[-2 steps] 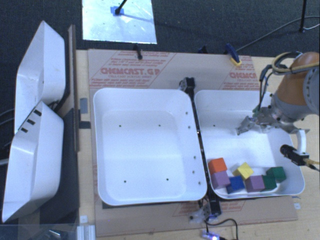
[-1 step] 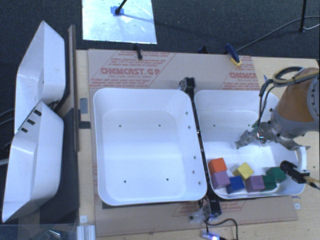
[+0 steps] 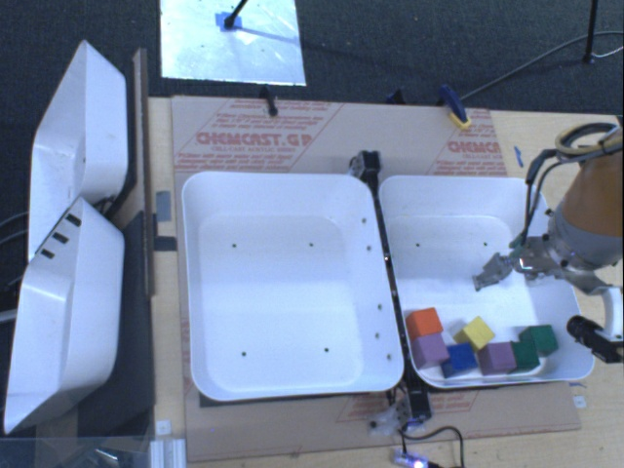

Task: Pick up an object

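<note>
From my remote seat I saw the bench (image 3: 322, 125) carrying two shallow white bins side by side. The left bin (image 3: 288, 281) sat beside the right bin (image 3: 468, 222), their inner walls nearly touching. The arm (image 3: 595, 203), grey with its orange band, reached in from the right and hung over the right bin's far right side. Its jaws (image 3: 490, 274) pointed left, above bare bin floor, above and apart from the blocks; I could not tell how far they were parted, and nothing showed between them. The blocks clustered along the right bin's near edge: an orange block (image 3: 423, 322), a purple block (image 3: 430, 347) touching it, a blue block (image 3: 459, 359), a yellow block (image 3: 478, 332), a second purple block (image 3: 497, 357) and a green block (image 3: 535, 343) at the right.
</note>
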### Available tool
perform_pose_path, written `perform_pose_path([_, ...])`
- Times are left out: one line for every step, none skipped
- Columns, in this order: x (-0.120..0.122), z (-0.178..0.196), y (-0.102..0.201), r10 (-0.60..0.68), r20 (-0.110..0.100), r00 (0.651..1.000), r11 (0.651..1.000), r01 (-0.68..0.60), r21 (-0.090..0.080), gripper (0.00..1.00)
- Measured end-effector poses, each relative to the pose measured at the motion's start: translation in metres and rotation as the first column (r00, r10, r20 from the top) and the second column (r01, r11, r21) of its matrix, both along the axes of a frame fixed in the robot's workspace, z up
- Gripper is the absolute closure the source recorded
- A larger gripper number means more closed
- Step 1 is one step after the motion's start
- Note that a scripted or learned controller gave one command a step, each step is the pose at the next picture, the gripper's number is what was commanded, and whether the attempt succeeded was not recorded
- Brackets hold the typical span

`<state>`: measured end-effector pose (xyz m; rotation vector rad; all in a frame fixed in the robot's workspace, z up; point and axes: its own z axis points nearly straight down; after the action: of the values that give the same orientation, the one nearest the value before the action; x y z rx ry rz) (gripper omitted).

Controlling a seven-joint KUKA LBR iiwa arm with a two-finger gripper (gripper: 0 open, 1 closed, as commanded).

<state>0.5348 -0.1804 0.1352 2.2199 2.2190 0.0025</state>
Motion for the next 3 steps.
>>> perform_pose_path([0.057,0.005,0.007,0.003,-0.001,1.000,1.000,-0.003,0.000,0.00])
perform_pose_path([0.069,0.024,0.052,0.004,-0.001,1.000,1.000,-0.004,0.001,0.00])
perform_pose_path([0.075,-0.014,0.081,0.003,-0.005,1.000,1.000,-0.003,0.002,0.00])
